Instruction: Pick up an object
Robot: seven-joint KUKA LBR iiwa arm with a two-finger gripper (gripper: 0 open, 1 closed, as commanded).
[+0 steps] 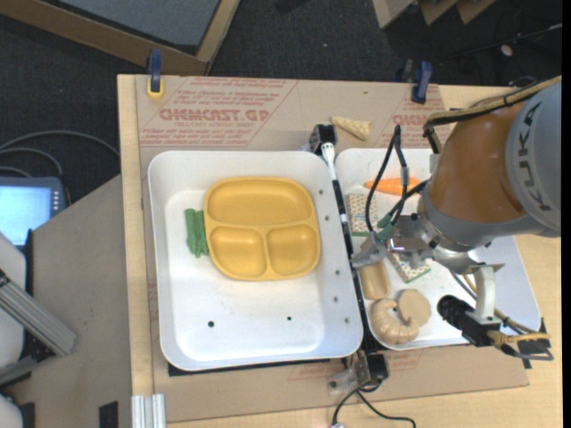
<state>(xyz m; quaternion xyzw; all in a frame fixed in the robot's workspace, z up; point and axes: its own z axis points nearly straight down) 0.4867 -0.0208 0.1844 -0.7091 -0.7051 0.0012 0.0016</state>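
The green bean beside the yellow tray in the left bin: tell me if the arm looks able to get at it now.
Probably yes. The green bean lies uncovered on the left bin floor with nothing above it. It sits tight against the yellow tray, which could crowd a finger. The arm is over the right bin.

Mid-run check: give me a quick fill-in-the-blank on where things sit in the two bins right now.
1. The yellow divided tray lies in the ____ bin in the camera view.
2. The green item lies just to the ____ of the tray.
3. The tray has ____ compartments.
4. The arm hangs over the ____ bin, where the croissant lies.

Missing words: left; left; three; right
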